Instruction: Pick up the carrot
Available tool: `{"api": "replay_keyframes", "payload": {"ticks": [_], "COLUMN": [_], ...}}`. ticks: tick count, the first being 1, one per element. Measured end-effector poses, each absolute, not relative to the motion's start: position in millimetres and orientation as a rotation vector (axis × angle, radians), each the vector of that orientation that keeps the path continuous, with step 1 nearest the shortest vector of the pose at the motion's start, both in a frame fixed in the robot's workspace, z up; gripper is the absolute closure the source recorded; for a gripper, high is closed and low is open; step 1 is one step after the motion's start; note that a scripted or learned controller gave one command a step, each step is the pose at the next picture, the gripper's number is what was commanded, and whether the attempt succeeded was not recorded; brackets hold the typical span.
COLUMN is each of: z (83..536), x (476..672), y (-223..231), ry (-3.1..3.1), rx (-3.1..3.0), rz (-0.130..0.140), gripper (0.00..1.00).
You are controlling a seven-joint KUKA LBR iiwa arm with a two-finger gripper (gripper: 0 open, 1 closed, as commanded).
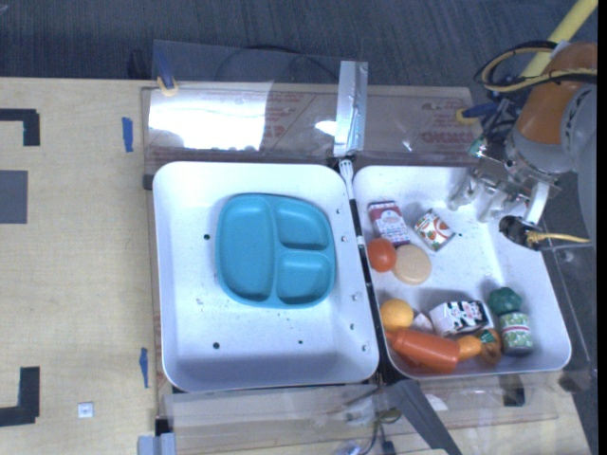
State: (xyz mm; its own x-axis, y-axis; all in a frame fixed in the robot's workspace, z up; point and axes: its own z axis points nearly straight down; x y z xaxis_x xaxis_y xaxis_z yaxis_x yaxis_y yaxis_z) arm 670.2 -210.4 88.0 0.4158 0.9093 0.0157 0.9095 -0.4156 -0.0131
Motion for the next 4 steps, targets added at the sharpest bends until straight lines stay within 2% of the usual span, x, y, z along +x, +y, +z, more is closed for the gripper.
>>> {"api": "replay_keyframes", "payload": {"ticks": [1,2,3,4], "z": [88,89,87,87], "x": [668.6,629.9,665.1,661.2], "y": [-206,-196,-200,-201], "ry": [-1.599,-1.439,-1.255,-1.017], "rx": [-2.682,-2.785,-2.838,-2.939], "rz": [-0.001,-0.019,0.028,0.020], "gripper": [0.00,0.00,0.00,0.00]}}
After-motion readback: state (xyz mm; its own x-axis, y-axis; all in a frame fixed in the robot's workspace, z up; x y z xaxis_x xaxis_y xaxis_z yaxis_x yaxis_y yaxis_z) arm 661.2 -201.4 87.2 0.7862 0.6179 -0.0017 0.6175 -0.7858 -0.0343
